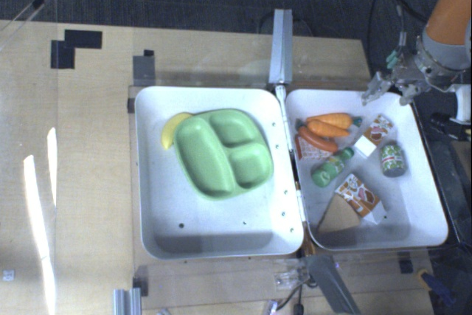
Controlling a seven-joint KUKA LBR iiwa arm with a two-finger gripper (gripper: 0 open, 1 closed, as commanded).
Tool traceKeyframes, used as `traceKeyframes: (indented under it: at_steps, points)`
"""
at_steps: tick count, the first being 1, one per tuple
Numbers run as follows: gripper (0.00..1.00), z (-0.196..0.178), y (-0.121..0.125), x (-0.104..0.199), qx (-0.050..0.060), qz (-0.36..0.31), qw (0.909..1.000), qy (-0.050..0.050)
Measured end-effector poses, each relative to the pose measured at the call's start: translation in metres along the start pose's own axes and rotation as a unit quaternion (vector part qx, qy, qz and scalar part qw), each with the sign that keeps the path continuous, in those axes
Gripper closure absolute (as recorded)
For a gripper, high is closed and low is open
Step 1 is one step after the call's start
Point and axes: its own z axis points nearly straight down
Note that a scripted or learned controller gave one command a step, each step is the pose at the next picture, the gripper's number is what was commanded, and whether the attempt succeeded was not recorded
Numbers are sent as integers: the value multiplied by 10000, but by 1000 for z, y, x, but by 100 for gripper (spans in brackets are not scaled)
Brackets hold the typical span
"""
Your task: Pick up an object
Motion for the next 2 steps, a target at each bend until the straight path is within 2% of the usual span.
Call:
traceKeyframes:
  at_steps: [1, 2]
  points:
    - [0, 77, 6, 11, -100, -330, 9994, -32]
    - [0, 97, -46, -17, -93, -1550, 9879, -38]
